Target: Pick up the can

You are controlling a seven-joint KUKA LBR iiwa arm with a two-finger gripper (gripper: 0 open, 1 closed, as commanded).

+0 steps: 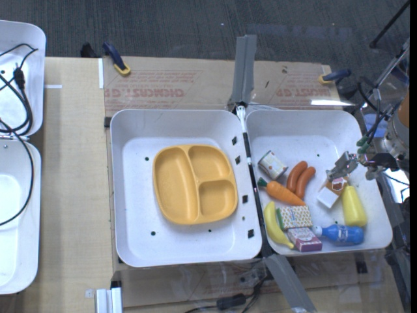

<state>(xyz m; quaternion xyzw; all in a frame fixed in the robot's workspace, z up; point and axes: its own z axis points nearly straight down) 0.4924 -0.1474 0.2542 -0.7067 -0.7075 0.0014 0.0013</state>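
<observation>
**Step in hand:** approach to the can; no grasp made yet, by my judgement.

**Location of can:** The can (pixel 272 165) lies in the right bin (pixel 306 124), close to the bin's left wall and towards its back-left corner. It appears to lie on its side, tilted. The sausages (pixel 300 178) sit just beside it towards the right wall, and the carrot (pixel 285 192) is near it on the front side. The side facing the back wall is bare bin floor.

**Claw:** The gripper (pixel 341 167) hangs over the right half of the same bin, near the right wall and well apart from the can. It stands above a small brown item (pixel 336 185) and a white block (pixel 328 198), with the yellow bottle (pixel 354 206) just beside these. Whether the claw is spread or pressed together cannot be told at this resolution. Nothing is seen pinched in it, and contact with the brown item cannot be confirmed.

**Recommendation:**
- Carry the claw across the bin towards the left wall, passing above the sausages.
- Spread it wider than the can's short dimension and turn it to close across the body.
- Descend from the back-wall side, where there is room. The left wall and the carrot are the likely obstructions.
</observation>
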